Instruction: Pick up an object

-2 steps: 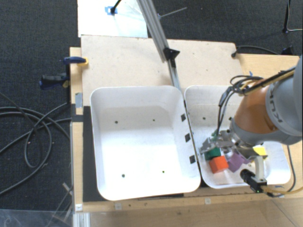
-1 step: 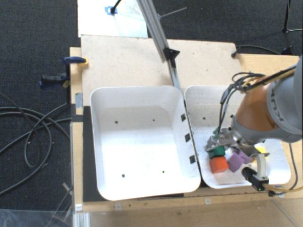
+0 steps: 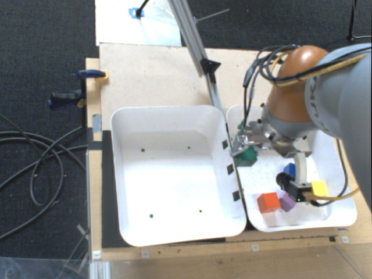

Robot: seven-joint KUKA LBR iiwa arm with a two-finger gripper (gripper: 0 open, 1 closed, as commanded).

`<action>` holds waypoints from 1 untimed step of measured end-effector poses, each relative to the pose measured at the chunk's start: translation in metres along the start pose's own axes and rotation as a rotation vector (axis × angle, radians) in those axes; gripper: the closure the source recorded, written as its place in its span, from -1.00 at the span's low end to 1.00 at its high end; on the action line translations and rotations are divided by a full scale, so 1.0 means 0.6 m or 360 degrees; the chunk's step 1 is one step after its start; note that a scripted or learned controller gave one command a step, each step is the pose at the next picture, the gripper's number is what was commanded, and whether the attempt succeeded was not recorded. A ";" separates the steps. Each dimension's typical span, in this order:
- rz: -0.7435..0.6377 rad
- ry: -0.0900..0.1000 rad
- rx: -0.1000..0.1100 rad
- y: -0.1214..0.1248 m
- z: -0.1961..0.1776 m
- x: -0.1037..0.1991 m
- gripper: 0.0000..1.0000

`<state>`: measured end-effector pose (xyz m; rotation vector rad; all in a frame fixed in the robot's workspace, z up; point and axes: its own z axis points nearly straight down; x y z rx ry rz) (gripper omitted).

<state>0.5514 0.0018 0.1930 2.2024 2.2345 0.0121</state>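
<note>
The camera looks down at a slant on a bench [image 3: 157,74] that bears two shallow white bins side by side. The left bin [image 3: 125,173] shows a bare white floor with a few small dark dots. The right bin [image 3: 343,211] holds the loose objects. The grey arm [image 3: 340,92] reaches in from the right, its orange band [image 3: 293,80] above the wrist, with black cables looping over it. The gripper [image 3: 243,147] hangs low over the near-left part of the right bin, close to the wall that the two bins share. A green block [image 3: 248,155] sits right at the fingertips, touching or almost touching them; whether it is actually clamped between the fingers, or merely lying on the bin floor beneath them, cannot be told from this angle, and neither can the set of the jaws. Further toward the front of the right bin lie an orange cube [image 3: 268,202] and, just beside it to the right, a purple block [image 3: 287,202]. A blue block [image 3: 289,170] lies behind those, partly hidden by a black part of the tool, and a yellow block [image 3: 319,188] lies to the right, near a yellow cable. A slanted metal rod [image 3: 192,34] crosses the bench from the top toward the bins. A blue clamp [image 3: 78,89] grips the bench's left edge, and black cables [image 3: 35,161] lie on the dark carpet to the left.
</note>
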 end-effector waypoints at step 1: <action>0.0001 0.0001 0.0014 0.014 0.008 0.122 1.00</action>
